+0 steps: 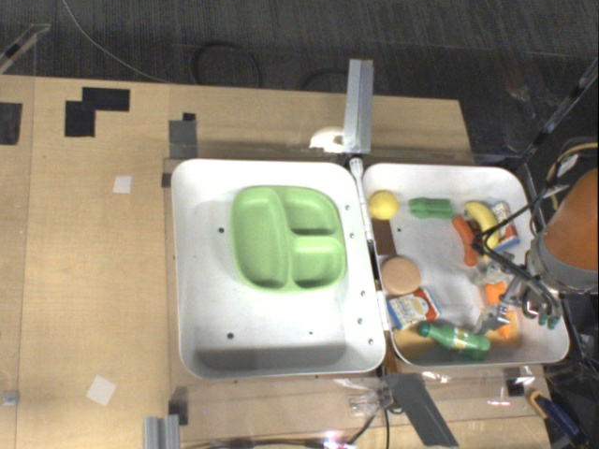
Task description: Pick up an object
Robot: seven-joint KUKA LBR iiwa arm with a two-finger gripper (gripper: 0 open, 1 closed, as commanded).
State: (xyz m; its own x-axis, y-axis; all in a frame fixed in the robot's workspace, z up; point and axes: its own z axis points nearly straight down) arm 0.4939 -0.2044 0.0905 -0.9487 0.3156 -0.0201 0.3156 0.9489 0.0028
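I see the wooden tabletop (pixel 84 279) carrying two shallow white bins side by side, with dark carpet beyond its far edge. The left bin (pixel 201 335) holds one green divided tray (pixel 285 237), lying flat near the bin's centre. I judge the tray rigid and light, but broad and low, so the only hold is on its raised rim or on a divider wall.

The right bin (pixel 440 181) holds the smaller items and offers little free floor. At its near edge lies a green bottle (pixel 456 338), on its side and parallel to that edge. I judge it smooth, round and likely to roll; I would take it across the body at mid-length. Beside it, toward the left wall, lies a flat printed packet (pixel 412 307), thin and hard to get under. A tan round disc (pixel 401 273) sits just above the packet. A yellow ball (pixel 382 204) rests in the far left corner; I judge it prone to slip from a two-finger hold. A green bar (pixel 430 209) lies near the far edge.

The pincer (pixel 505 314) hangs over the near right corner of the right bin, among small orange pieces. I cannot tell how it is set.
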